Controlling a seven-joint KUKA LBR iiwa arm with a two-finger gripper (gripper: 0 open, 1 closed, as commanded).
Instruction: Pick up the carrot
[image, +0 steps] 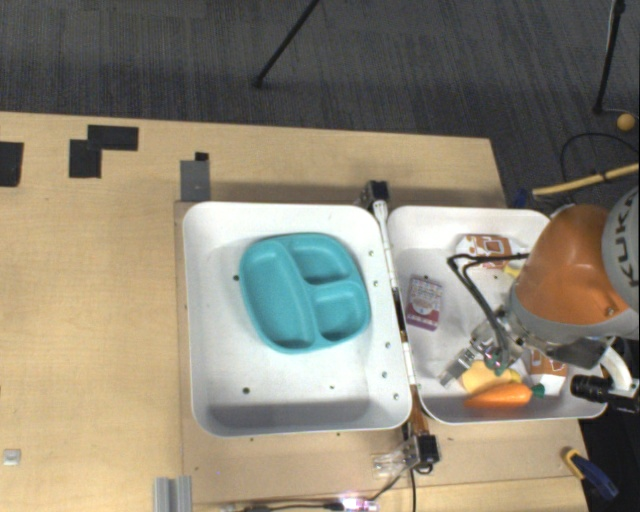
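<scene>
From the overhead camera we look down on two white bins, and we take the right bin (432, 228) as our landmark. The carrot (499, 396) lies flat at this bin's near wall, orange body with a green tip pointing away from the left bin (205, 300). Touching the carrot on its far side sits a yellow piece (481, 378). The gripper (478, 356) hangs low inside the right bin, just beside the yellow piece and close to the carrot; we cannot tell how its fingers stand. Toward the divider of the right bin lies a small purple packet (424, 303), and at its far wall an orange-and-white wrapper (484, 246). Beyond the divider, the left bin carries a teal divided tray (303, 290).
</scene>
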